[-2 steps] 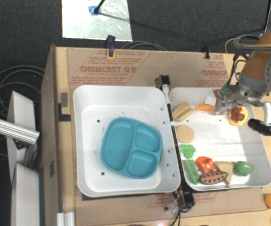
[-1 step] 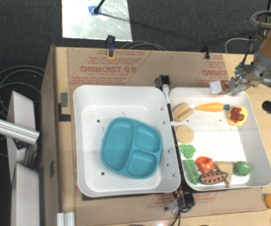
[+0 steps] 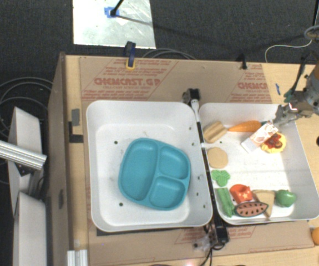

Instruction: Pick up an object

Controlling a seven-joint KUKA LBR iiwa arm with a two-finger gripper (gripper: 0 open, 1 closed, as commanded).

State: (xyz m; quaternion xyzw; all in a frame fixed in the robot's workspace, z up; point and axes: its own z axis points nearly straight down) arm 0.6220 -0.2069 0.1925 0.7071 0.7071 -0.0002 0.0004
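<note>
One gripper (image 3: 284, 114) hangs at the far right corner of the right bin (image 3: 303, 173); whether it is wide or narrow I cannot tell. Just beside it, toward the near left, lies a small white carton (image 3: 259, 138), its long axis slanting from the gripper down to the left. Touching the carton is a toy pizza slice (image 3: 274, 143), and an orange carrot (image 3: 245, 127) lies just beyond, running left to right. I judge the carton the nearest pick. More toy food crowds the bin's near edge. The left bin (image 3: 106, 121) holds a blue divided plate (image 3: 155, 173).
</note>
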